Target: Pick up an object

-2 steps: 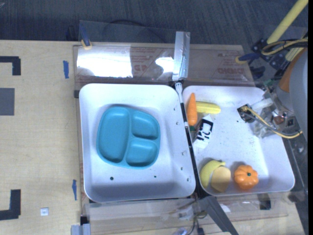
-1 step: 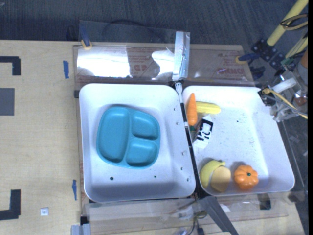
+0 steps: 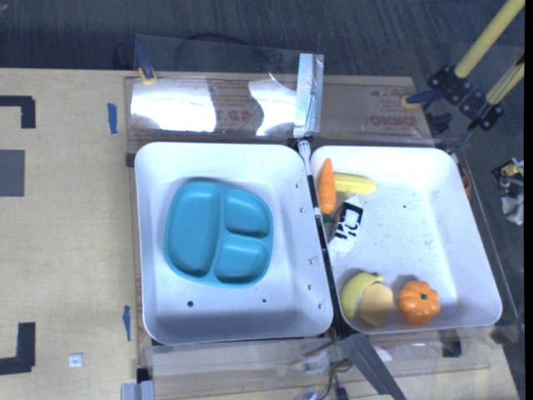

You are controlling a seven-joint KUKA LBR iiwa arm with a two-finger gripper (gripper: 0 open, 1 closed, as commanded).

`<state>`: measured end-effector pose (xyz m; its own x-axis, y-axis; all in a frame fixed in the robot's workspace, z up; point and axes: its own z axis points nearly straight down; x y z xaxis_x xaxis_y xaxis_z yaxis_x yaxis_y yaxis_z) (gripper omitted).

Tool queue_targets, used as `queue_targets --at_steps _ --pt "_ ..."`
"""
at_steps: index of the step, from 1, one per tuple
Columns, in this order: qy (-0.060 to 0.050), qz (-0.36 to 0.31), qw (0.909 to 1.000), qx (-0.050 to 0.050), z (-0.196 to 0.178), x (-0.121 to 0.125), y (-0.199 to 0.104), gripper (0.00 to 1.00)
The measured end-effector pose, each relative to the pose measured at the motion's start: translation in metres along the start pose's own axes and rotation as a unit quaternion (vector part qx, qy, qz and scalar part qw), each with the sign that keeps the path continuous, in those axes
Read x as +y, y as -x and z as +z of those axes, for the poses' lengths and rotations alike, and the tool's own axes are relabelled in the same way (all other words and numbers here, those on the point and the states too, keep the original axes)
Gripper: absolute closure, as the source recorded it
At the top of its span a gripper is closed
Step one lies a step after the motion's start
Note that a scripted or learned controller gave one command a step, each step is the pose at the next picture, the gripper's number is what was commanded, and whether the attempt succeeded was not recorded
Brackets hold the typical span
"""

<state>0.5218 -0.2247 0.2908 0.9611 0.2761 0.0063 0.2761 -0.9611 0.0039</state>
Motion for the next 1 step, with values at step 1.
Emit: queue_targets --at_steps 1 --pt "-0.001 -0.063 0.9980 -0.002 -0.0389 -0.0065 0.0185 1.00"
